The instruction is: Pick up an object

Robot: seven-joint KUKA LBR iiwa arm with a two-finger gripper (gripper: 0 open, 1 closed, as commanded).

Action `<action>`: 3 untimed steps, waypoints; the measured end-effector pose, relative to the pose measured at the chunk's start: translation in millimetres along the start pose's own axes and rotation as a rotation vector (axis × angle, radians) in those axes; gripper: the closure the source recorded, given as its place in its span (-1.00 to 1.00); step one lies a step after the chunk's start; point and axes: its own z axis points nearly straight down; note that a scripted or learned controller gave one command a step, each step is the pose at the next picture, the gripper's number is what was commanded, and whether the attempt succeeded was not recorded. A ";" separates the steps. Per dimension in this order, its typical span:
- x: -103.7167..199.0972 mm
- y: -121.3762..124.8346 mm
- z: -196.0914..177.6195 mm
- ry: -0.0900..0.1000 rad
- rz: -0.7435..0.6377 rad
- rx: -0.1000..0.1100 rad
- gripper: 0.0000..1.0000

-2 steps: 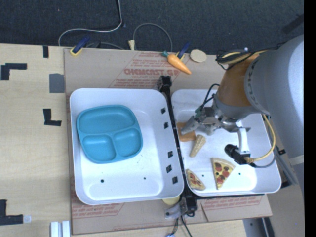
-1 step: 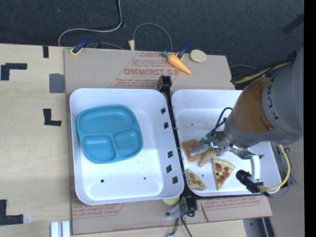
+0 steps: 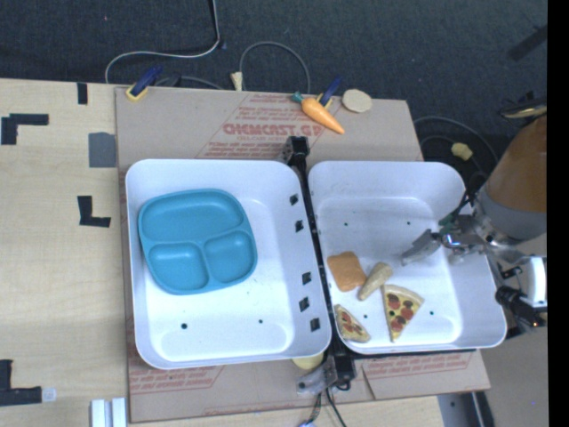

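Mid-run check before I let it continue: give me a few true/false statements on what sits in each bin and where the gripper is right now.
1. The blue divided plate lies in the left bin. True.
2. Two pizza slices lie in the right bin. True: a larger pizza slice and a smaller pizza slice.
3. The toy carrot lies in the right bin. False: it lies on the cardboard beyond the bins.
4. The gripper hangs over the left bin. False: it is over the right bin, above and right of the food pieces.
5. The bread piece rests on the blue plate. False: it is in the right bin.
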 end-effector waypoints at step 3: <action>-3.2 -27.3 -44.8 0.000 -0.004 -0.005 -1.00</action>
